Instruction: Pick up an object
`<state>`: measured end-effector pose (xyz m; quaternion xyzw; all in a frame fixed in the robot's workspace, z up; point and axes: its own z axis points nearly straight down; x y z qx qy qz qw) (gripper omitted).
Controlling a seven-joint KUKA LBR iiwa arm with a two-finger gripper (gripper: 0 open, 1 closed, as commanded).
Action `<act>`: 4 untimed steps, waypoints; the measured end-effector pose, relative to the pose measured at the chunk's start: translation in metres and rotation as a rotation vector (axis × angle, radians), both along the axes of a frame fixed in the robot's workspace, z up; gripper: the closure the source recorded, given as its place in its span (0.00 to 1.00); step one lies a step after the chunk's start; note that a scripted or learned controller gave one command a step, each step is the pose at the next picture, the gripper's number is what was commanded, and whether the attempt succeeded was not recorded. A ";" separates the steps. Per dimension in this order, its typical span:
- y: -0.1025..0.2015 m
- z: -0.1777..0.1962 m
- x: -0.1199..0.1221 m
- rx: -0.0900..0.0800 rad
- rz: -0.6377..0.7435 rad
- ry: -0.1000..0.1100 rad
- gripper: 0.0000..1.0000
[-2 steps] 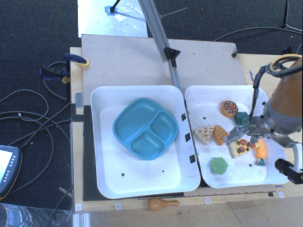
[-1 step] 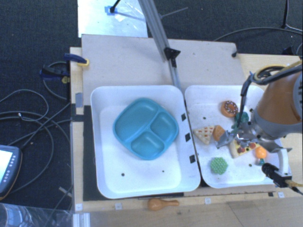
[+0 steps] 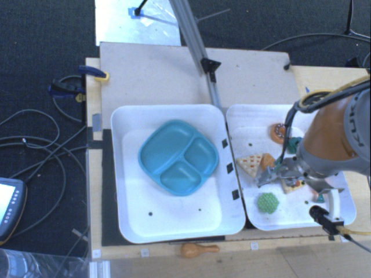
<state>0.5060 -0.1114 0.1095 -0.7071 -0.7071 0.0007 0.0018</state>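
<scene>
A round-cornered blue divided plate (image 3: 178, 165) lies in the left shallow white bin (image 3: 130, 213). The grey arm's gripper (image 3: 272, 175) hangs low in the right white bin (image 3: 249, 120), beside a waffle-patterned triangular wedge (image 3: 250, 164) and above a green bumpy ball (image 3: 268, 202).

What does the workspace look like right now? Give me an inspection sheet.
Surface: bench bearing two white bins, left bin and right bin.
Job's things: in the right bin, green ball, waffle-patterned wedge, orange piece, pretzel-like ring.
Clutter: blue divided plate in the left bin; tan pear-shaped piece on the bench's front edge.
Grippers: gripper low over the right bin; finger state not readable.
Cables: black cables on the floor at left.
Surroundings: clamps, handheld screen, dark carpet.
</scene>
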 end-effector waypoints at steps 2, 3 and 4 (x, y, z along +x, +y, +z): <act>0.009 0.064 0.002 -0.002 0.006 -0.011 1.00; 0.002 0.111 0.007 -0.003 0.006 -0.011 1.00; -0.003 0.174 0.006 -0.004 0.006 -0.013 1.00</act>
